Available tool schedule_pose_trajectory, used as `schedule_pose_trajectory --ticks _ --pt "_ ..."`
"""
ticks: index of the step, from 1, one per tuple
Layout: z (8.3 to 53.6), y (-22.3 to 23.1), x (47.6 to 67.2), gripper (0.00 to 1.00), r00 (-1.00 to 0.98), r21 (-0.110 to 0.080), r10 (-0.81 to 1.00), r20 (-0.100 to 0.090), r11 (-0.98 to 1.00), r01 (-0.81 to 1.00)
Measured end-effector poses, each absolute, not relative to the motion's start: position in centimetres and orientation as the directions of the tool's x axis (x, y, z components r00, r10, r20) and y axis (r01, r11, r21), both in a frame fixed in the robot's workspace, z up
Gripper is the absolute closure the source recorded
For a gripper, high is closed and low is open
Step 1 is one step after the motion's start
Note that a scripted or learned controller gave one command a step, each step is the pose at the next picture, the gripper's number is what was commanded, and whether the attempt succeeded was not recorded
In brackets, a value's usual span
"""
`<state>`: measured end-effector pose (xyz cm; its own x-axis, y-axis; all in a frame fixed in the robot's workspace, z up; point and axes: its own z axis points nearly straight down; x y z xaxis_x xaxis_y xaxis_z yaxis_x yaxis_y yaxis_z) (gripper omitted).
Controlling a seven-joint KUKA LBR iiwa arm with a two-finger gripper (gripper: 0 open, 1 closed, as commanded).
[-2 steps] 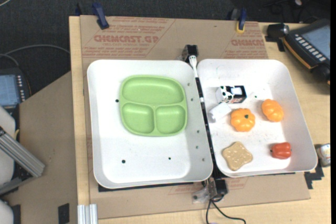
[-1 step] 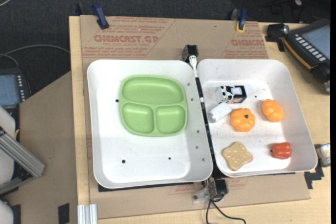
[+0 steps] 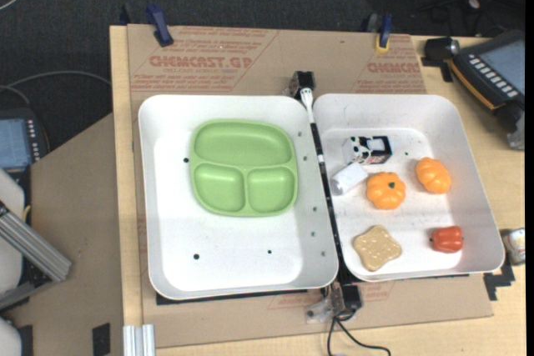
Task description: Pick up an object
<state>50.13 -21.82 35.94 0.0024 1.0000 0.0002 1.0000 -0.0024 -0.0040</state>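
Observation:
The right bin [image 3: 434, 117] holds several small objects. An orange pumpkin [image 3: 385, 190] sits near its middle, and a smaller orange pumpkin [image 3: 433, 175] lies to its right. A red pepper [image 3: 447, 239] rests near the front right corner. A tan cracker-shaped toy [image 3: 376, 248] lies at the front. A black-and-white item [image 3: 369, 149] and a white block [image 3: 350, 177] lie toward the back left of that bin.
The left bin [image 3: 167, 238] bears a green divided plate [image 3: 244, 167] in its back half. A black divider rail [image 3: 317, 162] runs between the bins. Clamps [image 3: 158, 25] hold the board at the back. A tablet-like device [image 3: 492, 71] sits at the right.

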Motion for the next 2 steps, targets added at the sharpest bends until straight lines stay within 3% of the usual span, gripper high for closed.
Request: schedule_pose_trajectory --ticks 1,2 --pt "28.2 -19.1 48.9 1.00 0.000 -0.008 1.000 0.004 0.000 1.000" --pt "25.5 -14.2 47.9 1.00 -0.003 -0.004 1.000 0.003 0.003 1.000"
